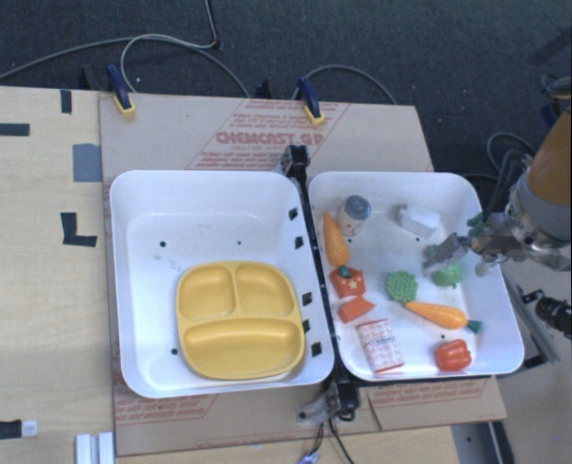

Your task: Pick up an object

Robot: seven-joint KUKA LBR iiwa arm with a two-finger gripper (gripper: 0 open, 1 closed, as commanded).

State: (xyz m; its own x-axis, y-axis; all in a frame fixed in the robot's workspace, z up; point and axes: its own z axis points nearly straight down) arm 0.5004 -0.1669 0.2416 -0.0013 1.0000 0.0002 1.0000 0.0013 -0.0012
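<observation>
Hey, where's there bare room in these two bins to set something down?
Left bin: bare floor behind the yellow divided plate, toward the far wall, and a strip along its left side. Right bin: crowded. Toy food fills the middle, and the gripper sits at the right side.

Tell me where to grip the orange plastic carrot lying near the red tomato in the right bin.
Grip the orange plastic carrot across its thick middle, coming straight down from above. It lies flat, pointing left to right, so close across its narrow width. The red tomato sits just below, so keep toward the left half.
</observation>
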